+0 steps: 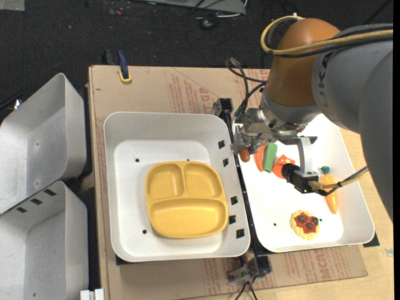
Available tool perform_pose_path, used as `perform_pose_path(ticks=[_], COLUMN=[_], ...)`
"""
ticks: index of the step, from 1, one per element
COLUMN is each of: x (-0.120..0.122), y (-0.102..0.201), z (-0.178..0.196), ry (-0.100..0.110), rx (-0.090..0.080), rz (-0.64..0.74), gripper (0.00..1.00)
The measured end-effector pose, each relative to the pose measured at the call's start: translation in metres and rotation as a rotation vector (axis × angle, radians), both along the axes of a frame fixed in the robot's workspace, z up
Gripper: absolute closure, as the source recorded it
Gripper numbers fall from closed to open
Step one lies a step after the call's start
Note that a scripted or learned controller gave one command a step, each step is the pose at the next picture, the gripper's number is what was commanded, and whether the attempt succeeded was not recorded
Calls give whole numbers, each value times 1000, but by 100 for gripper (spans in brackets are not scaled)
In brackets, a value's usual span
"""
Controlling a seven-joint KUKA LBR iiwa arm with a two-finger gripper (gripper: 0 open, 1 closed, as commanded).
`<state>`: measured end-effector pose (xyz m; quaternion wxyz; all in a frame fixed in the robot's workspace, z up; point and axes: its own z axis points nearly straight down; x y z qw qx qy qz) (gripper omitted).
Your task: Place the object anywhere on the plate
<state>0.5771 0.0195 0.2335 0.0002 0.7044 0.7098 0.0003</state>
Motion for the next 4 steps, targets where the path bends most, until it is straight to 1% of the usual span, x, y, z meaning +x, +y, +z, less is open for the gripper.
perform_pose_path(ticks=[2, 3, 4], x=[31, 51, 50], y=[87, 118, 116], z=[-9, -11, -11], ry=[-2, -3, 0], rx=[1, 1, -1], rz=[-2, -2, -4], gripper=[100, 100, 0])
